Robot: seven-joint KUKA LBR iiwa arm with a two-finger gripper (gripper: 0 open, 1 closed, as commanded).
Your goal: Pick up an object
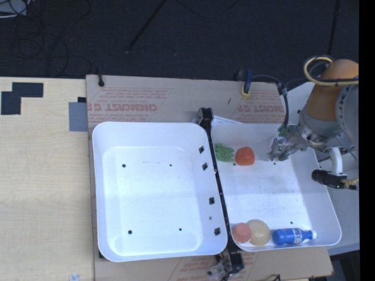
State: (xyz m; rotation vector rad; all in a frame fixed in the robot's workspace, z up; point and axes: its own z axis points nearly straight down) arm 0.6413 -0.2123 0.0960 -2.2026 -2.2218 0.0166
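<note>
Grey arm [328, 119] cut off at right edge; tool [281, 149] blurred over right bin [328, 215], grip state unreadable.

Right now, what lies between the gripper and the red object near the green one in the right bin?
Camera view: bare white bin floor separates the gripper from the red object.

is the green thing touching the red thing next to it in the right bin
Apart. The camera view shows a thin strip of white bin floor between the green object and the red object.
</note>
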